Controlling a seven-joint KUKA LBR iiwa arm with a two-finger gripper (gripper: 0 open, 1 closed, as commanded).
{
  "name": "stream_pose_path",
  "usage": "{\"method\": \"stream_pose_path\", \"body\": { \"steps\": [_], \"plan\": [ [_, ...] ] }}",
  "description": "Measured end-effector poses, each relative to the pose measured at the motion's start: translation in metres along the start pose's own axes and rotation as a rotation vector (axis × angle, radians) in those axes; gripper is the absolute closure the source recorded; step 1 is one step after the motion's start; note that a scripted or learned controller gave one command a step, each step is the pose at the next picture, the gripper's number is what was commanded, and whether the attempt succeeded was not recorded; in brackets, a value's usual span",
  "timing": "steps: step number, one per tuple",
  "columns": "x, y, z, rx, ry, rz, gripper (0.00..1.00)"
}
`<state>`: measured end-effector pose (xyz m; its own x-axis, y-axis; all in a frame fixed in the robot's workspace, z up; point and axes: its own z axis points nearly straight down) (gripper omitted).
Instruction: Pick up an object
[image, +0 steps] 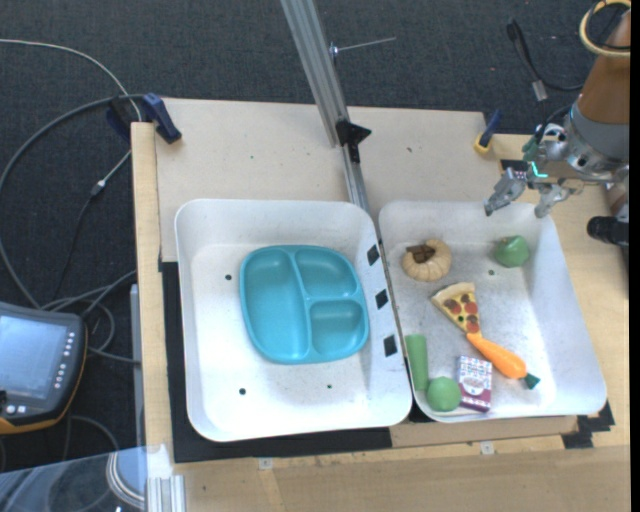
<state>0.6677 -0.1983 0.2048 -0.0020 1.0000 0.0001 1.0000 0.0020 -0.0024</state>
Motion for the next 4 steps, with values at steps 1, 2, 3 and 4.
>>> {"method": "stream_pose_path", "body": {
  "steps": [1, 2, 3, 4],
  "plan": [
    [0.005, 0.001, 0.043, 0.003, 0.001, 0.0, 0.0],
    [0.007, -0.002, 0.085, 0.003, 0.001, 0.0, 0.0],
    [0.007, -0.001, 0.113, 0.002, 0.001, 0.0, 0.0],
    [0.007, 0.0, 0.1, -0.003, -0.001, -0.001, 1.0]
  ]
}}
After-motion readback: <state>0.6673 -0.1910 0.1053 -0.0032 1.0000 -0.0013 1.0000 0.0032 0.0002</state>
